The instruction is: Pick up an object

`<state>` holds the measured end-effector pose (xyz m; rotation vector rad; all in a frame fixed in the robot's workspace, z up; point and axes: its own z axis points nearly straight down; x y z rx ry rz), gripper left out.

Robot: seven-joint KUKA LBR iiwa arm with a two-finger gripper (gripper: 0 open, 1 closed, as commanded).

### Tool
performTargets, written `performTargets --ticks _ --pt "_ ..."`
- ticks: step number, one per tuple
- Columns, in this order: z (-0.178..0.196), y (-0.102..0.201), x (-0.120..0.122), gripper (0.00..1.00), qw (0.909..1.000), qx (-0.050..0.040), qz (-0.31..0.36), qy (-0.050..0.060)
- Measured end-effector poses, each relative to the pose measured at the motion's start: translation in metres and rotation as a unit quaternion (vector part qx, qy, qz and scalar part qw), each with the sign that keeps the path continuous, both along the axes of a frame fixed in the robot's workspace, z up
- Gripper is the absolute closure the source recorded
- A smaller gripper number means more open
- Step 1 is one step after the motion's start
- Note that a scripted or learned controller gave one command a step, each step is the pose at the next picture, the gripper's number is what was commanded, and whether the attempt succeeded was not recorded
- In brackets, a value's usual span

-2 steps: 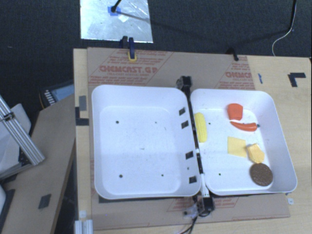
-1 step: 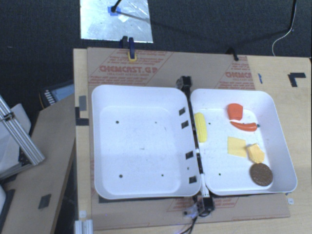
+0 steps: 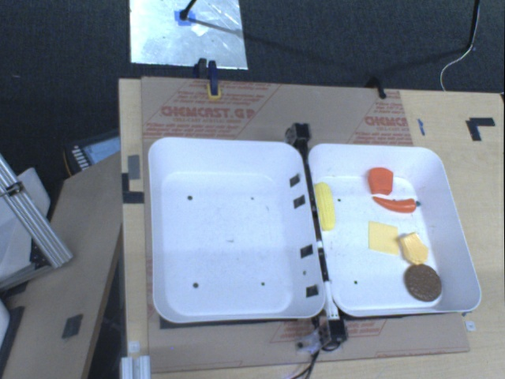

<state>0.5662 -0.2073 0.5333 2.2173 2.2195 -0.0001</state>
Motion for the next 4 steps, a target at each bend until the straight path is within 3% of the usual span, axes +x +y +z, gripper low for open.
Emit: performTargets --ticks 1,2,3,4 --pt "0.002 0.003 0.097 1.0 1.0 -0.0001 0.004 -0.003" --pt "0.002 0.001 0.093 0.0 1.0 0.0007 0.002 0.0" --pt "0.014 0.002 0.093 1.0 1.0 -0.0003 0.005 -0.002" --pt "0.013 0.002 0.093 0.0 1.0 -0.0001 0.005 -0.001"
